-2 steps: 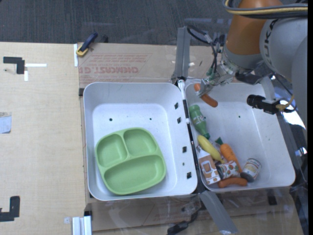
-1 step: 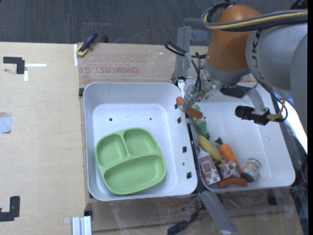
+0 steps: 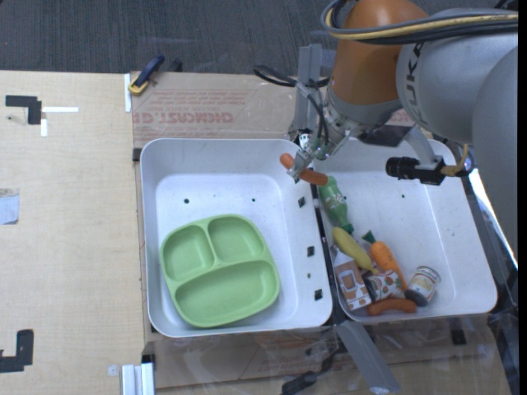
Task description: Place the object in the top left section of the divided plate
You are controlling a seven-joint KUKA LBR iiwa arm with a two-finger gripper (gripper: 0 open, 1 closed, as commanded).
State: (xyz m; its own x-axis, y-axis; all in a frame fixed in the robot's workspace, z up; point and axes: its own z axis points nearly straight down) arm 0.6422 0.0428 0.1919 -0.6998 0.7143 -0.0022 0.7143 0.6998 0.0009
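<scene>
A green divided plate (image 3: 219, 270) lies in the left white bin (image 3: 165, 171), toward its front. Its three sections hold nothing. My gripper (image 3: 310, 151) hangs over the wall between the two bins, near their back edge. An orange sausage-like toy (image 3: 301, 170) sits right under the fingertips, tilted, and it appears to be held between the fingers. The arm's orange band (image 3: 375, 48) and grey body cover the back right of the right bin.
The right bin (image 3: 461, 245) holds a green bottle (image 3: 333, 201), a yellow banana (image 3: 352, 247), a carrot (image 3: 383, 257), a small can (image 3: 422, 285), a printed box (image 3: 352, 286) and a red sausage (image 3: 391, 306). A wooden board lies to the left.
</scene>
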